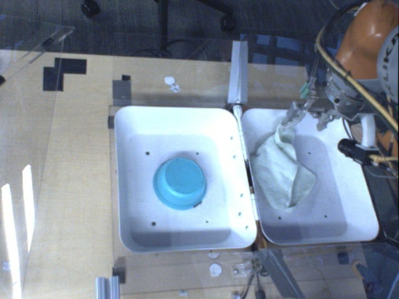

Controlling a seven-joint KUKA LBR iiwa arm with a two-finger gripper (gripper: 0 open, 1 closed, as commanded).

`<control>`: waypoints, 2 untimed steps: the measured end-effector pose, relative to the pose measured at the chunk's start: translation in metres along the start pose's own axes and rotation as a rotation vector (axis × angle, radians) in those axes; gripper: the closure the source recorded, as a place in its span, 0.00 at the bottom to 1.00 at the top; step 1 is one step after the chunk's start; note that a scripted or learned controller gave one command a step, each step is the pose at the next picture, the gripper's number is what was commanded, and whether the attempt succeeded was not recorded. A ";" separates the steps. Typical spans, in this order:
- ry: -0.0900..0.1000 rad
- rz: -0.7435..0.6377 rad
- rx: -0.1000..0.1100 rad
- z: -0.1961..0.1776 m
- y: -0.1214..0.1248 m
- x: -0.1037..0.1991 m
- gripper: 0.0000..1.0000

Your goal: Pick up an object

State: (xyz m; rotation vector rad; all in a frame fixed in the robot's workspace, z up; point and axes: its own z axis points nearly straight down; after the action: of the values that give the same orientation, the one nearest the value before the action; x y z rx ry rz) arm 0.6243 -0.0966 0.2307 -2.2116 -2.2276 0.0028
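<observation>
A pale green-white cloth (283, 170) lies crumpled in the right bin (349, 229), against its left wall. Its upper corner rises in a peak toward the gripper (307, 118), which hangs over the back of that bin, right at the cloth's top end. Whether the cloth is pinched there is unclear from this angle. A blue round bowl (181, 182) sits upside down in the middle of the left bin (134, 136), far from the gripper.
A metal divider bar (237, 73) runs back from between the two bins. The arm's orange band (365, 33) and cables (368, 98) hang over the right bin's back right corner. A chair base (162, 5) stands on the floor behind the bench.
</observation>
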 end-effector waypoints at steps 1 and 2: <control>-0.002 -0.207 -0.011 0.135 -0.011 -0.018 0.00; 0.001 -0.210 -0.011 0.128 -0.009 -0.016 1.00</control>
State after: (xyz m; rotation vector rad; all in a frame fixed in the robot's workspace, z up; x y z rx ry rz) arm 0.6149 -0.1125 0.1031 -1.9698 -2.4529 -0.0099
